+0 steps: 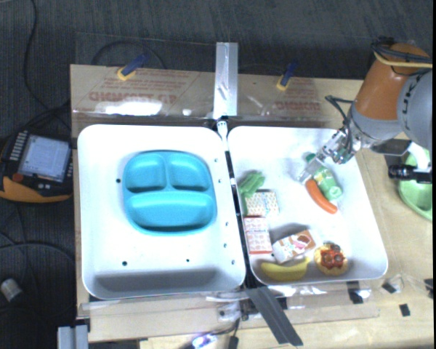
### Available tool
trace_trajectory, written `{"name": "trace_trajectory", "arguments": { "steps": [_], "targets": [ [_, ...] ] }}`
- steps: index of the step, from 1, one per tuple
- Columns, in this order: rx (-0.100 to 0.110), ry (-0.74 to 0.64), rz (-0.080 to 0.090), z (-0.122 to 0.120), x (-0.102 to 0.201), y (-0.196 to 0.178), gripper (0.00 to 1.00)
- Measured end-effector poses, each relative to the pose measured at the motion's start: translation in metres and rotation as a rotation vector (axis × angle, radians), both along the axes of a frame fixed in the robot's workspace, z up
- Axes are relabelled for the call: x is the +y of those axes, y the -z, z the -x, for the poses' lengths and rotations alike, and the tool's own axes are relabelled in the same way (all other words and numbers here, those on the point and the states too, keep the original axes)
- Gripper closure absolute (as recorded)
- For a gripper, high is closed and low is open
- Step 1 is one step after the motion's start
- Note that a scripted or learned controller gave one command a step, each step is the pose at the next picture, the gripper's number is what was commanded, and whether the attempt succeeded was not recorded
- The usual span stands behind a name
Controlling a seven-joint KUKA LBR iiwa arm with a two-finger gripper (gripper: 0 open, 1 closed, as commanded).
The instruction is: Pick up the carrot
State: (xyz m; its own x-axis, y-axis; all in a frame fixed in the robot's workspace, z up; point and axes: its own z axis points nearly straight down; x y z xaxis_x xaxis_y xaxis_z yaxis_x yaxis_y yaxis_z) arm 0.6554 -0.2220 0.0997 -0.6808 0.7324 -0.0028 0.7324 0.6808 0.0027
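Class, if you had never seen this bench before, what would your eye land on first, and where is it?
Probably the bright blue divided plate, alone in the middle of the left bin. Next, the orange-banded arm reaching in from the right, its gripper low over the carrot in the right bin, with a banana among the toy food along its near edge.

Light is even and fairly bright from overhead, so the two white bins [160, 275] come out nearly blown, their rims losing detail, while the dark carpet [29, 42] around the tabletop [94, 75] stays dim and grainy. A clear sheet [152, 97] at the upper middle of the frame throws pale glare, and shadows under the blue tray [171, 191] are soft and short. The whole frame is slightly soft, small things at lower right smeared.
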Motion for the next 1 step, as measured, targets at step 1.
{"name": "trace_trajectory", "arguments": {
  "steps": [1],
  "targets": [
    [-0.005, 0.000, -0.002, -0.0016, 0.0016, -0.0099, 1.00]
  ]
}}
